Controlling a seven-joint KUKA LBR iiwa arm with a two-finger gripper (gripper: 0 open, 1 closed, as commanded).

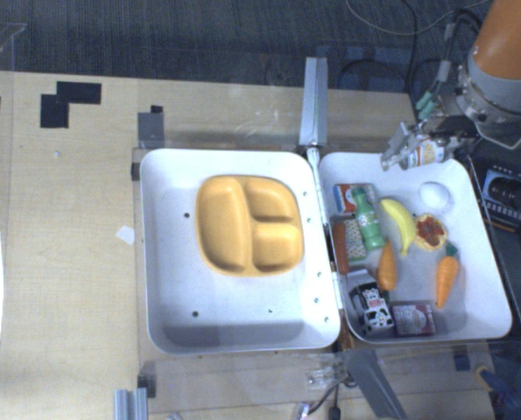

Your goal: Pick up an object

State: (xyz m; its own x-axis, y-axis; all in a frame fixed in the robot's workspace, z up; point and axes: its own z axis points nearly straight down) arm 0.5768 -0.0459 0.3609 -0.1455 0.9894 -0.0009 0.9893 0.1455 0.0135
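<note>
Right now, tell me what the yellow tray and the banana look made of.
Yellow tray: likely molded plastic, smooth with a soft sheen, rounded compartments. Banana: probably plastic toy food, uniform yellow and glossy, though a real fruit can't be ruled out.

we see two bins side by side on the counter (59, 234). the left bin (168, 322) holds a divided tray (247, 224) near its middle. the right bin (488, 304) holds many things: a banana (400, 223) at the centre, a bottle (369, 226) just left of it, two carrots (387, 268) (447, 278) nearer the front, a small carton (371, 307) and a packet (413, 319) at the front edge, and a ball (434, 195) towards the back. the gripper (409, 151) hangs over the bin's back rim, reaching in from the right.
</note>
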